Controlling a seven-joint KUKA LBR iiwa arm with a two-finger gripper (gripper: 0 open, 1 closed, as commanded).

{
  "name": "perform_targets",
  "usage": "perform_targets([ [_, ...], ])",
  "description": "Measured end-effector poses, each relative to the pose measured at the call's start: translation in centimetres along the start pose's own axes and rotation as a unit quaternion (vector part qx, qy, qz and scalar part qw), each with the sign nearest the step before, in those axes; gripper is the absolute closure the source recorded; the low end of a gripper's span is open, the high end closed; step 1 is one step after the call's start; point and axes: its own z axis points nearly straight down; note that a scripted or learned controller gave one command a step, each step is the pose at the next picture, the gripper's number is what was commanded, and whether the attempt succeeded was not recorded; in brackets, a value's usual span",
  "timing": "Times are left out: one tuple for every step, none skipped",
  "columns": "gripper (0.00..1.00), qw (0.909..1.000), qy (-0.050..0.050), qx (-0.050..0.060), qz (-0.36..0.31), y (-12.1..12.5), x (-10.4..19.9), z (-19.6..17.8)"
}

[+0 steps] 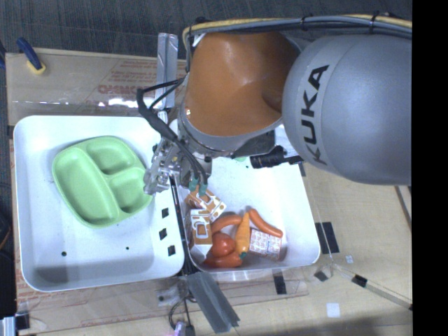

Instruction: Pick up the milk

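A small white-and-orange milk carton [207, 204] lies in the right bin [297, 208] near its left wall, among a pile of toy food. A second similar carton [267, 243] lies further right in the same pile. My gripper [165, 172] hangs over the divide between the two bins, just up and left of the nearer carton and beside the green tray's right edge. I see nothing held in it. The big orange and grey arm body covers the upper part of the right bin.
A green divided tray [98, 180] sits in the left bin [42, 257]. An orange carrot [242, 235], a sausage [264, 222] and a red tomato [222, 246] crowd the cartons. A grey bar [210, 301] lies at the bench front.
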Motion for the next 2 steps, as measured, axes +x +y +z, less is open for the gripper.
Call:
perform_targets([
  [1.00,0.9998,0.001,0.001,-0.019,1.4,1.2,-0.1],
  [1.00,0.9994,0.001,0.001,0.035,-0.1,2.4,-0.1],
])
